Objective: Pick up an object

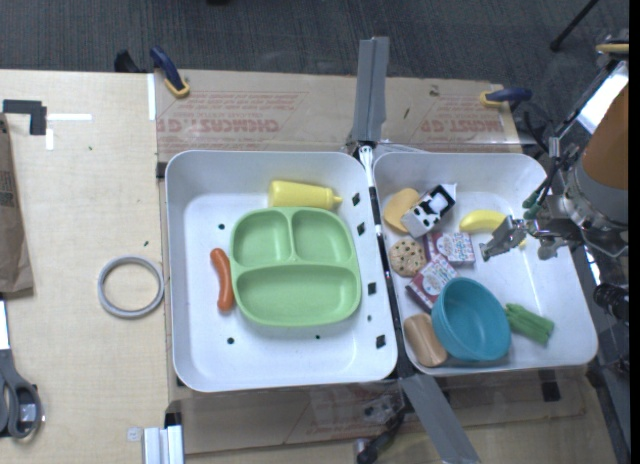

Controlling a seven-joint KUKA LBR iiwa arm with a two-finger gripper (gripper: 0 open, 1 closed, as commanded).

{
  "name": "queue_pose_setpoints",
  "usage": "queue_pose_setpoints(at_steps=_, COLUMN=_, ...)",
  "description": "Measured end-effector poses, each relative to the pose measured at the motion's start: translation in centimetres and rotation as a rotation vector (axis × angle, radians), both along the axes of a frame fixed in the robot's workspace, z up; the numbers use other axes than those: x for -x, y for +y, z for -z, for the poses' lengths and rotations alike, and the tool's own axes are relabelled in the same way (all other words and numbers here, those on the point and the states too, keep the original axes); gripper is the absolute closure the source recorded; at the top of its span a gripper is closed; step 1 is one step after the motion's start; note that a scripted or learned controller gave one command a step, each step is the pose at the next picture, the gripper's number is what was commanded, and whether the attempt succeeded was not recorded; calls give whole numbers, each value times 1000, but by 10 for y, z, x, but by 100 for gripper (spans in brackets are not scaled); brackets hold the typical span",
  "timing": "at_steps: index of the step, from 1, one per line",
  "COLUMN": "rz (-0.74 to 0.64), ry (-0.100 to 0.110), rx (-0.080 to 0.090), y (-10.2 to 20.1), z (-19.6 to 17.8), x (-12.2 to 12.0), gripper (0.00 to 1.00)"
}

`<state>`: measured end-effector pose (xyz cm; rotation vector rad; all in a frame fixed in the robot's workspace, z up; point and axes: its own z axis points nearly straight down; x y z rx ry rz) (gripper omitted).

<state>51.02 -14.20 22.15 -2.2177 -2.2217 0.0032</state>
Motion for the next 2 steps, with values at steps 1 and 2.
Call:
queue_pose_setpoints(at_steps=1, rz=-175, ry=-1, rx=-1, y=-3, z=88, x=9, gripper=0)
queue_pose_setpoints(at_steps=2, rz=-310, ry=-2, rx=-1, y=-5, z=130, x=15, gripper=0)
